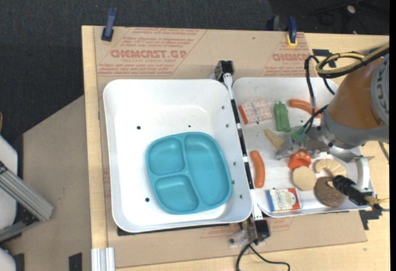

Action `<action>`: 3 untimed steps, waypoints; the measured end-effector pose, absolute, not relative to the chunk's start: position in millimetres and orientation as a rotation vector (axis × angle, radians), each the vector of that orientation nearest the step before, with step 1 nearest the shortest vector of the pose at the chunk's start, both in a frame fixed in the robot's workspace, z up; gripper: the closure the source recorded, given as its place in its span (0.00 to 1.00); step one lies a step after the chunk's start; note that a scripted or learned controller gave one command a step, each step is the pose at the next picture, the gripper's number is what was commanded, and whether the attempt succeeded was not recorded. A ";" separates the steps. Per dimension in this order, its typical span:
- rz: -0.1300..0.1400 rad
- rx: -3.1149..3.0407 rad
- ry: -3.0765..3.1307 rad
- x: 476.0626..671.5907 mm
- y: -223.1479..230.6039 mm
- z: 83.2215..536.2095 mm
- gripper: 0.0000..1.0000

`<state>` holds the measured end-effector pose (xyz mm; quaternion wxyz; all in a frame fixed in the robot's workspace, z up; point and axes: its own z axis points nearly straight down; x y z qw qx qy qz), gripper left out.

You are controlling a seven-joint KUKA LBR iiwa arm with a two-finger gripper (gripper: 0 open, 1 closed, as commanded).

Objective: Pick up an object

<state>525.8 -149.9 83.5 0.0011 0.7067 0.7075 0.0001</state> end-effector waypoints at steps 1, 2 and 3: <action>-0.001 2.222 2.226 523.6 -128.7 83.3 0.00; -0.003 2.225 2.223 512.6 -142.0 83.3 0.00; -0.003 2.223 2.222 513.3 -141.9 92.4 1.00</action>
